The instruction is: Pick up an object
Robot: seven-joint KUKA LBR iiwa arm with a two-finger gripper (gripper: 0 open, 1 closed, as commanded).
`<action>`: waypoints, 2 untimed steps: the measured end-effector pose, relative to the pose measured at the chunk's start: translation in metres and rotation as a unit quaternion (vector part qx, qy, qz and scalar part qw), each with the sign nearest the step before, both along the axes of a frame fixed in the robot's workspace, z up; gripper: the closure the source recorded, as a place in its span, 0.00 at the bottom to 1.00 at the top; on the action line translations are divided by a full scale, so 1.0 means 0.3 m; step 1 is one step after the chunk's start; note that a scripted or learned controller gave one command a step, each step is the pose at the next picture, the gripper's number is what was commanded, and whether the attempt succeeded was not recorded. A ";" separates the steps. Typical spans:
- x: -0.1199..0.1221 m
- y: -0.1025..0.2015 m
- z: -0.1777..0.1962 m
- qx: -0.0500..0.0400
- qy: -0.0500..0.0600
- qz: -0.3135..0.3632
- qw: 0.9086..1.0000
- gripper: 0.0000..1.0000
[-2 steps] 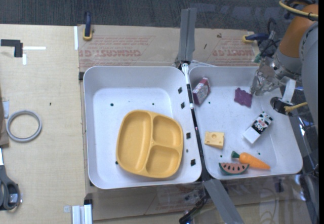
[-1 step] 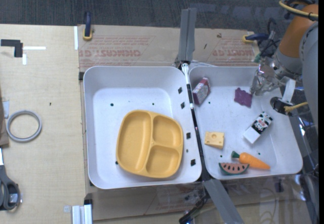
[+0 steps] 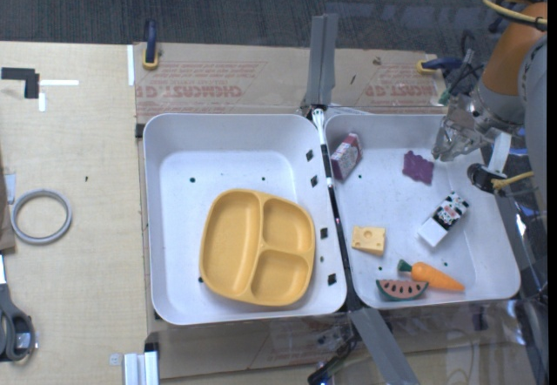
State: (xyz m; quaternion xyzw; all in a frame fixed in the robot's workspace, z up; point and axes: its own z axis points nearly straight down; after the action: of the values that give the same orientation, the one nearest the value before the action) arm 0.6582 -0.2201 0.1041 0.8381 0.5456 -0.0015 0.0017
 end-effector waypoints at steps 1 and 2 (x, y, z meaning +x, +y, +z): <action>0.000 0.001 -0.001 0.000 0.000 0.000 1.000 0.00; 0.000 0.001 -0.001 0.000 0.000 0.000 1.000 0.00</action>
State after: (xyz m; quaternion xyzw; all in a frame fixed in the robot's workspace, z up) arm 0.6580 -0.2199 0.1036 0.8381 0.5456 -0.0018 0.0013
